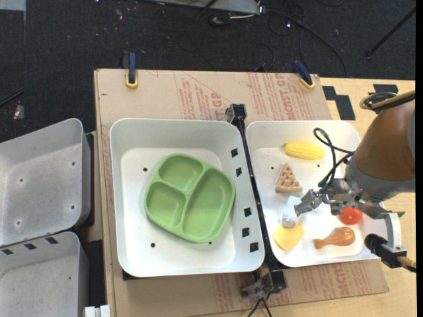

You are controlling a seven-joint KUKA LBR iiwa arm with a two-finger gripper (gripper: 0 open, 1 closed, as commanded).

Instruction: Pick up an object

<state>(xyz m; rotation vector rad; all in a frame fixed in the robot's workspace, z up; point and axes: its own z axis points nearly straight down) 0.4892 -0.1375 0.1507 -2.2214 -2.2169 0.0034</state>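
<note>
Right white bin (264,134) on bench, end effector (305,205) low above yellow piece (289,236), finger spread unclear, nothing visibly held

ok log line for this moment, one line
arm: over right bin | gripper: near pizza slice toy | holding: nothing seen

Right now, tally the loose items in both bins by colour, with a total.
Green: 1, divided plate in the left bin
Yellow: 2, corn, pear-like piece
Tan/brown: 2, pizza slice, drumstick
Red: 1, tomato-like ball beside the hand
Total: 6
</note>
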